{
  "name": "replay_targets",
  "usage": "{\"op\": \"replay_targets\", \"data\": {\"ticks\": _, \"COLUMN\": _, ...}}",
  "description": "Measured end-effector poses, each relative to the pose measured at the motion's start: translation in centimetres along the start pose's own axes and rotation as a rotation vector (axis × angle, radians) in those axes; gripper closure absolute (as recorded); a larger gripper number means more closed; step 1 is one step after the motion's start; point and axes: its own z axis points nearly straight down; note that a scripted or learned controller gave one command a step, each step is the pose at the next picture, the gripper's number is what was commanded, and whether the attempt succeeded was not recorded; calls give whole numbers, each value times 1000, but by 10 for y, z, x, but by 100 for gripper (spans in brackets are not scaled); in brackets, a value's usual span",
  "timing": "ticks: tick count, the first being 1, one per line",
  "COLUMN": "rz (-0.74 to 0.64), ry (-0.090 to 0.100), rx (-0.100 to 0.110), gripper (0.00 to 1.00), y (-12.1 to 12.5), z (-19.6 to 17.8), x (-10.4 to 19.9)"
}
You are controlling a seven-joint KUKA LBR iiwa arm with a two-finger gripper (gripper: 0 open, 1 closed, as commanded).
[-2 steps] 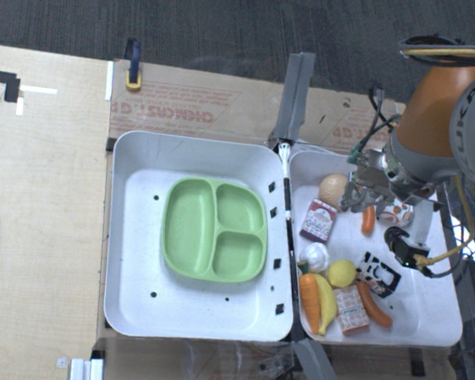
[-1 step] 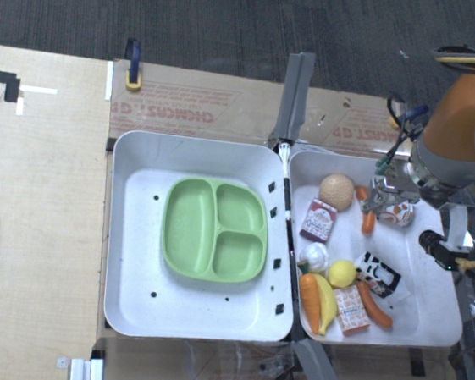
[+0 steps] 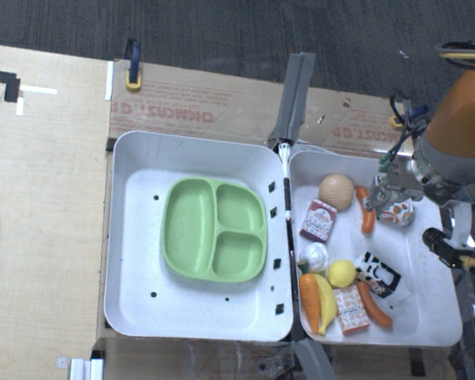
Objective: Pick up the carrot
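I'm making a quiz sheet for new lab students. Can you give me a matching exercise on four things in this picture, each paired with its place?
Things:
1. green divided plate
2. carrot
3. end effector
4. lemon

Places:
A. near the middle of the right bin
B. back of the right bin, over a small orange item
C. centre of the left bin
D. front left of the right bin, beside a banana

Pairs: 1-C, 2-D, 3-B, 4-A
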Motion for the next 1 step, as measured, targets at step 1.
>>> {"op": "replay_targets", "data": {"ticks": 1, "rz": 155, "ry": 1, "rx": -26, "gripper": 100, "y": -108, "z": 61, "x": 7}}
